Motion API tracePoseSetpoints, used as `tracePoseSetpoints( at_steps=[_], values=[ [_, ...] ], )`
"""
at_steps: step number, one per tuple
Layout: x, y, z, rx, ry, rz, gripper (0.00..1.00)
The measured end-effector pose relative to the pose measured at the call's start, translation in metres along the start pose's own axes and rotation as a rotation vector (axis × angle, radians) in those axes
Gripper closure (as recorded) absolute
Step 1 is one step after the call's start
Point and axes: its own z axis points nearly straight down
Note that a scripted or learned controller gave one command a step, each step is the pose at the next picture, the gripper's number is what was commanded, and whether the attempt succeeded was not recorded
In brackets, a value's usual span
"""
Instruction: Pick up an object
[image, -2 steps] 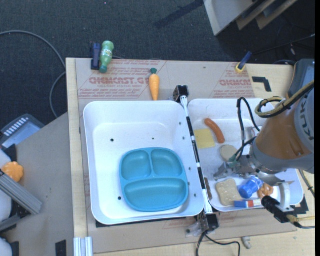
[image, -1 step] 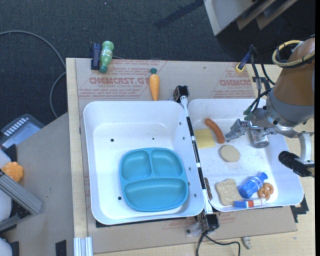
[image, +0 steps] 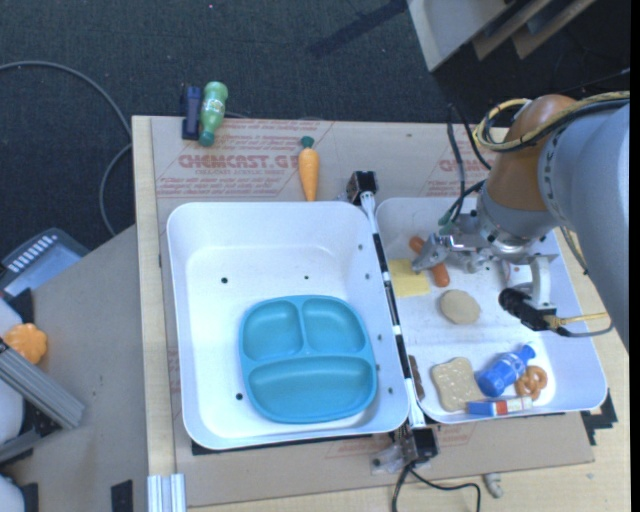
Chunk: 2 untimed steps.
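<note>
- The arm (image: 560, 160) reaches over the right bin (image: 590, 375) on the worktop (image: 250, 160).
- The left bin (image: 200, 250) holds a blue divided plate (image: 308, 358).
- The claw (image: 440, 252) hangs low at the right bin's far left; whether it is spread or pinching, I cannot tell.
- An orange sausage-shaped piece (image: 440, 274) lies just beneath it, a yellow slice (image: 409, 279) beside.
- A beige round piece (image: 461, 307) lies near, toward the front.

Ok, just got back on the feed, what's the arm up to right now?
The grey arm is reaching into the right bin, with its gripper low over the far-left part, by the small orange-red piece and the yellow slice. Nothing is visibly held yet. The tan round piece, cracker and blue bottle lie untouched. The left bin holds the blue divided plate.
</note>
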Motion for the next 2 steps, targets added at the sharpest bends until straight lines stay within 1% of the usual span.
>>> tracePoseSetpoints(
  at_steps=[1, 2],
  values=[
    [0.014, 0.024, 0.000, 0.000, 0.000, 0.000, 0.00],
    [0.014, 0.024, -0.010, -0.002, -0.002, -0.001, 1.00]
  ],
)
